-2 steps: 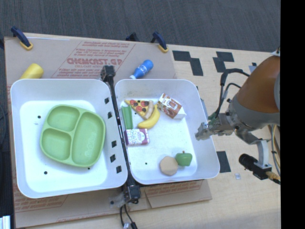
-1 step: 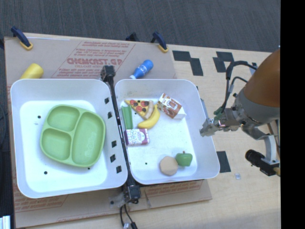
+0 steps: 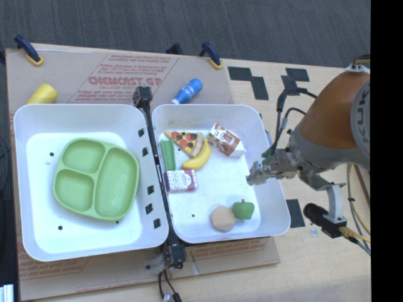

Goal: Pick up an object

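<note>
White bins sit side by side on the bench; the gripper hovers over the right bin's right wall, nothing in its grasp, its state not clear from this angle. Toy food fills that bin: banana, pizza slice, snack pkt, pink carton, green apple touching a tan round pc. Green tray lies in the left bin. Risk: the apple & round pc could roll off on contact, or the claw may clip the bin wall on descent
</note>
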Available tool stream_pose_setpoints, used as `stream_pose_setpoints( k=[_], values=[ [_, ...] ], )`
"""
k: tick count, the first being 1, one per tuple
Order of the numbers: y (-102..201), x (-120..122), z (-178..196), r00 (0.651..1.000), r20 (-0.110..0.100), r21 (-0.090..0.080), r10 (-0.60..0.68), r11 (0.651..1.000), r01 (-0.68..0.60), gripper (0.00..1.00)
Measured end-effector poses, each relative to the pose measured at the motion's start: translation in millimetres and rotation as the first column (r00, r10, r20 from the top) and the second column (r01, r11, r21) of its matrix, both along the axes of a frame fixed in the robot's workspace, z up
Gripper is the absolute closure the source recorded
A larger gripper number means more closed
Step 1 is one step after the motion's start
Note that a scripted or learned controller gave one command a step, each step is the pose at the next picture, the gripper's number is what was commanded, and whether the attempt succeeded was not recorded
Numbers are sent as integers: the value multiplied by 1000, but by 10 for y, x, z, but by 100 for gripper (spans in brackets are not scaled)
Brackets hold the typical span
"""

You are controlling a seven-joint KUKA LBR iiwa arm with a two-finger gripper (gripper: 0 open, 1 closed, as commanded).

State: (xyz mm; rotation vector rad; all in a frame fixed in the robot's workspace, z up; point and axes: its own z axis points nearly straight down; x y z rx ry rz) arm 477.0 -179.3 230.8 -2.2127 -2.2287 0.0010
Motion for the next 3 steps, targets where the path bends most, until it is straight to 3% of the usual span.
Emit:
stream_pose_setpoints(
  k=[1, 2, 3],
  values=[
    [285, 76, 169, 1000, 3, -1, -1, 1000, 1, 100],
    [27, 991, 44, 1000, 1, 0, -1, 1000, 1, 100],
    [579, 1037, -75, 1000, -2, 1, -1, 1000, 1, 100]
  ],
)
